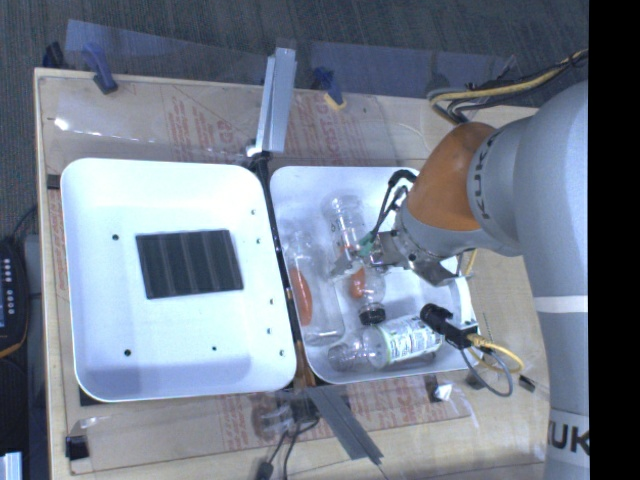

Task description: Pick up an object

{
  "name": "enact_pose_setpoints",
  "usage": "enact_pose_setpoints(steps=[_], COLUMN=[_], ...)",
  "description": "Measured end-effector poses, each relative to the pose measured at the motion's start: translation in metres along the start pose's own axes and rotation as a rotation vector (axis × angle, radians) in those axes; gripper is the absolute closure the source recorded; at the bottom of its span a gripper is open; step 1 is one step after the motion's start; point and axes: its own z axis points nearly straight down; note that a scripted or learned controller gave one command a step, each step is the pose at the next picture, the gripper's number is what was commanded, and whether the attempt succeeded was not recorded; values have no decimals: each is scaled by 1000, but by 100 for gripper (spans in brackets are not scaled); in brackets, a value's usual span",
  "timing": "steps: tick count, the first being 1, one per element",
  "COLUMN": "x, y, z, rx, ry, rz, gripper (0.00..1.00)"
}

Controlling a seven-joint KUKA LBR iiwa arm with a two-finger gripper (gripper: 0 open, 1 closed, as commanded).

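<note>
The right white bin [300, 183] holds several items. A clear plastic bottle [345, 218] lies near its middle. Just below it is a small clear bottle with orange inside [360, 286] and a black cap [371, 315]. A larger clear bottle with a green and white label [398, 343] lies along the near wall. A slim orange object [303, 295] rests by the left wall. My gripper [372, 258] reaches in from the right and sits low over the small orange bottle, between it and the upper clear bottle. The wrist hides where the tips meet anything.
The left white bin [90, 198] has a dark ribbed grate [189, 263] at its centre. The grey arm with its orange band [448, 183] covers the right bin's right side. A black plug with a yellow cable [445, 326] hangs over the near right corner.
</note>
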Motion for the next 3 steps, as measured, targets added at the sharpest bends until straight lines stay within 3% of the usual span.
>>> enact_pose_setpoints(steps=[1,2,3], x=[-22,-23,24], y=[15,15,43], z=[0,-11,-83], rx=[0,1,1], ry=[4,2,3], rz=[-13,-17,40], gripper=[0,100,100])
